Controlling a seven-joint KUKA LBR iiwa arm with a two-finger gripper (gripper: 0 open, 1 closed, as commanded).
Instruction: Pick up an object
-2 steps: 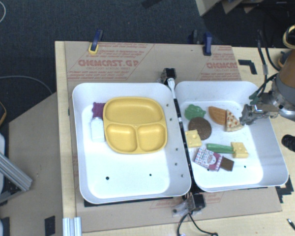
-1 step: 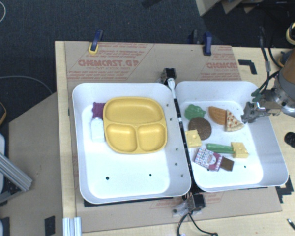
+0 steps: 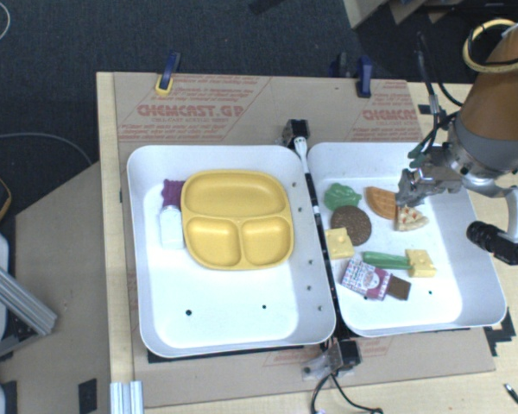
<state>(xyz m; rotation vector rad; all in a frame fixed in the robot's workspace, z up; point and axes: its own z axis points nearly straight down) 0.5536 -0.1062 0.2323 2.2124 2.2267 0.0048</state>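
Your gripper (image 3: 409, 195) hangs low in the right bin (image 3: 479, 270), toward its far edge, right over a pizza slice (image 3: 410, 219) and just beside an orange wedge (image 3: 381, 202); whether it is released or clenched cannot be told from this angle. The arm (image 3: 494, 110) enters from the right, its orange band above the grey wrist. Left of the wedge you have a green piece (image 3: 342, 196) near the bin's far left corner, and just in front of it a brown disc (image 3: 352, 223). A yellow block (image 3: 338, 242) sits by the bin's left wall, touching the disc. Toward the middle lies a green stick (image 3: 385, 260), with a second yellow block (image 3: 421, 263) at its right end. Nearer the front edge, a red-and-white packet (image 3: 363, 278) lies beside a small brown square (image 3: 399, 289). In the left bin (image 3: 224, 322), a yellow divided tray (image 3: 237, 217) fills the far half, with a purple item (image 3: 172, 191) and a white bottle (image 3: 170, 227) tucked against its left side. Both bins rest on a board (image 3: 121, 231).
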